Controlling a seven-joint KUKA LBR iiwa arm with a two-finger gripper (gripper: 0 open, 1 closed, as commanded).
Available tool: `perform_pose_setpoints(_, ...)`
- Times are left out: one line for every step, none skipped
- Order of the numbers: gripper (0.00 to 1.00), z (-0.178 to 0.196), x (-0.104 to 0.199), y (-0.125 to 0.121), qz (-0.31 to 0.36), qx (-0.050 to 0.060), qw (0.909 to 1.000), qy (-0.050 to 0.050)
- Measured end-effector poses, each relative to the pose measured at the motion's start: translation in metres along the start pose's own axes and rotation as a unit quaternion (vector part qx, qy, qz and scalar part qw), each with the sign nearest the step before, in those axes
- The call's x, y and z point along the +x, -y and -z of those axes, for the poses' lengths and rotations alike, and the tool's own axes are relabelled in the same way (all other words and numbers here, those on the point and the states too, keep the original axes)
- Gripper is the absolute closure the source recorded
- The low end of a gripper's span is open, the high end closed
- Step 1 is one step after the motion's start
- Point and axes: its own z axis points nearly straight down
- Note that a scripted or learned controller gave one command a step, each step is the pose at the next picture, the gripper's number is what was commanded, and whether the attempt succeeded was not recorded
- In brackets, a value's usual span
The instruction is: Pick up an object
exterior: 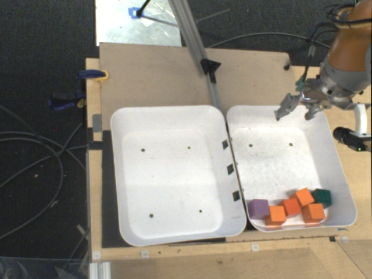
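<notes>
The gripper (297, 110) is hovering over the far edge of the right bin (334, 150), its two fingers spread apart and gripping nothing. One finger (285, 107) is pointing toward the bin's far-left part, the other (311, 111) is sitting just beside it to the right. The orange-banded arm (349, 51) is entering from the upper right.

The blocks are lying well apart from the gripper, clustered against the near wall of the same bin, across its bare floor. A purple block (258, 208) is sitting at the left end of the cluster. Four orange blocks (292, 206) are crowding beside it, touching or nearly touching one another. A green block (322, 197) is resting at the right end, just beside the orange ones.

The left bin (168, 173) is lying alongside, its edge meeting the right bin's. Both bins are resting on the bench (157, 74).
</notes>
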Motion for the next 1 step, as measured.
perform_pose_setpoints(0.00, 0.0585, -0.0429, -0.0240, -0.003, -0.004, 1.0000, 0.002)
